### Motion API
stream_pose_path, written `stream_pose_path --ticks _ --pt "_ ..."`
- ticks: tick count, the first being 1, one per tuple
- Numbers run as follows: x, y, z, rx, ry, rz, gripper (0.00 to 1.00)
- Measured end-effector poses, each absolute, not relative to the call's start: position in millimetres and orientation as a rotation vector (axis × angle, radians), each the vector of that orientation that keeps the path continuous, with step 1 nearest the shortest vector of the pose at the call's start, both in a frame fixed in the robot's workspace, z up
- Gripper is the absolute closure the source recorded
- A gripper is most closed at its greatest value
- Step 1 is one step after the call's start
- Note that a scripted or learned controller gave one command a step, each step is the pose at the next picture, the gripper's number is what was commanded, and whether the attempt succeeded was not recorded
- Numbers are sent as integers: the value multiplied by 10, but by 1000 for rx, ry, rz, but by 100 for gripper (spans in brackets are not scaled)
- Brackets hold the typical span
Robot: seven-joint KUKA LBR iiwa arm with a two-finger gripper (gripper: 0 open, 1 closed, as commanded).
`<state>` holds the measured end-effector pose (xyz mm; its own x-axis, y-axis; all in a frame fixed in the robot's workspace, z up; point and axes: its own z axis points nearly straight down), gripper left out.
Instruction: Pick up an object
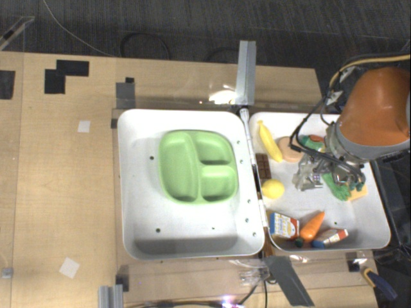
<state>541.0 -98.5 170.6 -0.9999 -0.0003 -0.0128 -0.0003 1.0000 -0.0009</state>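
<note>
The gripper point(313, 174), whose state I cannot tell, hangs over the right bin point(379, 226) near the lemon point(273, 189), probably light, smooth, best grasped across its middle.

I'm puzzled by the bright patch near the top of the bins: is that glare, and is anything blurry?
Camera view: yes, glare on the clear sheet behind the left white bin; soft shadow along that bin's near wall; the orange-banded arm looks soft-edged, the green divided plastic plate sharp.

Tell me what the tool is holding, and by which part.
Nothing shows between the tool's fingers. It hangs over the right bin's bare floor, beside the green toy.
</note>
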Motion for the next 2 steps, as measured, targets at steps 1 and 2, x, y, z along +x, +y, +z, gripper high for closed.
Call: stream_pose_path --ticks 1,2 --pt "6079 -2008 1388 -59 3133 -4 100" --pt "6731 -1698 2097 -153 3119 -4 100"
